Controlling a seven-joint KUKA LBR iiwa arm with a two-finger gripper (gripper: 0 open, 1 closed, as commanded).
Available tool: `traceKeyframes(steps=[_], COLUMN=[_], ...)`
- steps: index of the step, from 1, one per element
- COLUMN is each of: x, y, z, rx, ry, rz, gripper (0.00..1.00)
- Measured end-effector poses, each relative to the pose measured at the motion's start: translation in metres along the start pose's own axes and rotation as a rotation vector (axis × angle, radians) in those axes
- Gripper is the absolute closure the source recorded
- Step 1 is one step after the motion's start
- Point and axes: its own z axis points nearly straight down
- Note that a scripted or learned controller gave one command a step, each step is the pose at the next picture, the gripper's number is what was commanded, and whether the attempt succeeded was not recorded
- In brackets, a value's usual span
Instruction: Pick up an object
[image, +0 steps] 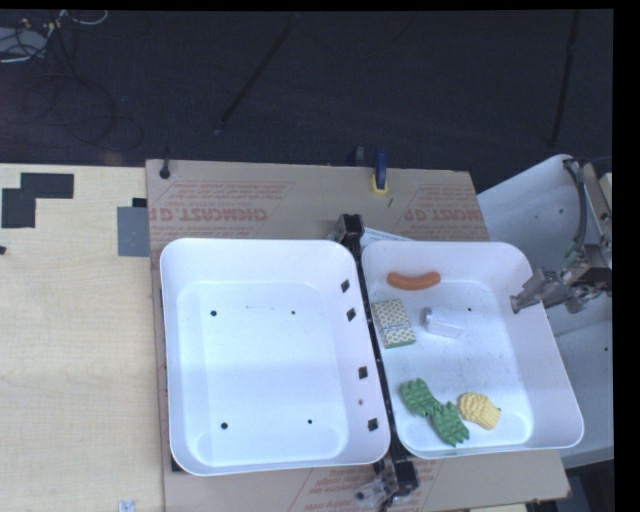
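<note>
The bench in front of you was pale wood, with a brown cardboard sheet laid over it and a dark floor with loose cables behind. On that sheet sat two shallow white bins side by side, clipped together along their shared edge.

The left bin showed you only its white floor and a few small dark dots. The right bin held everything you could pick from. Near its far wall lay an orange sausage. Below it, close to the shared edge, was a small checkered sponge block, and just beside that, toward the middle, a small clear plastic piece, hard to make out. At the near end a green toy lay at a slant, touching a yellow corn piece on its right.

Your gripper hung at the right bin's right rim, level with the sponge block and well apart from every object. Nothing sat in it. Whether it was spread or closed, you could not tell from this angle.
</note>
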Motion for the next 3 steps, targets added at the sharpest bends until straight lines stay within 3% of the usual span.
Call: traceKeyframes(steps=[1,2,3], x=[0.007,0.002,0.004], y=[-0.042,-0.060,-0.058], z=[-0.093,-0.269,-0.270], rx=[-0.003,-0.013,0.003], ry=[-0.001,-0.006,0.000], rz=[0.000,0.000,-0.005], gripper=[0.00,0.00,1.00])
